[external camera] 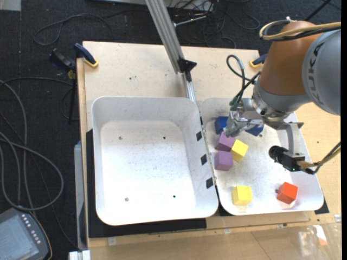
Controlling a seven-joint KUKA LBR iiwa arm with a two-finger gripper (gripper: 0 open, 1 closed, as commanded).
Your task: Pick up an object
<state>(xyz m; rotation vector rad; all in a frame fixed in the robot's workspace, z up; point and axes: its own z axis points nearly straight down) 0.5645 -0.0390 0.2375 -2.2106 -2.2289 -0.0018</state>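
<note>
A small purple block is lying in the right bin, just under my pincer, touching a yellow block and a second purple block. Whether I am clenching or released, I cannot tell. My wrist is partly hiding two blue blocks. "KU" is showing on my grey arm.
</note>
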